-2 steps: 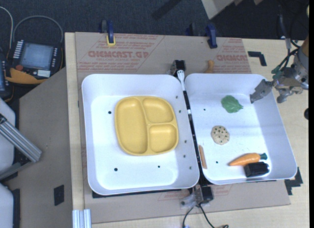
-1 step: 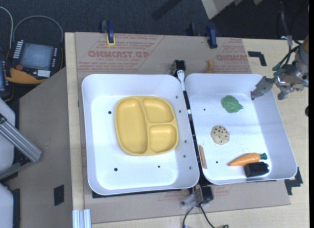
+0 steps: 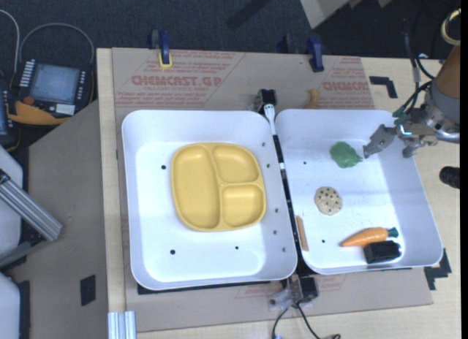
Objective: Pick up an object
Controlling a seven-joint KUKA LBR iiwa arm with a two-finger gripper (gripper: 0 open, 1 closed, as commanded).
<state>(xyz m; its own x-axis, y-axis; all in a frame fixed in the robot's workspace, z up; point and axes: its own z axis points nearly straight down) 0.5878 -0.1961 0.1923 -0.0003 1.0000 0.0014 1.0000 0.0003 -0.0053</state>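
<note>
Beside round speckled cookie (image 3: 328, 201), smooth carrot (image 3: 364, 237)

Yellow divided tray (image 3: 218, 185) in the left white bin (image 3: 139, 184); handheld screen unit (image 3: 53, 85) at far left.

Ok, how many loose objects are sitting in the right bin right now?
4. A green piece toward the back near the gripper, a cookie mid-bin, and a carrot beside a black block at the front edge. Nothing looks hidden.
</note>
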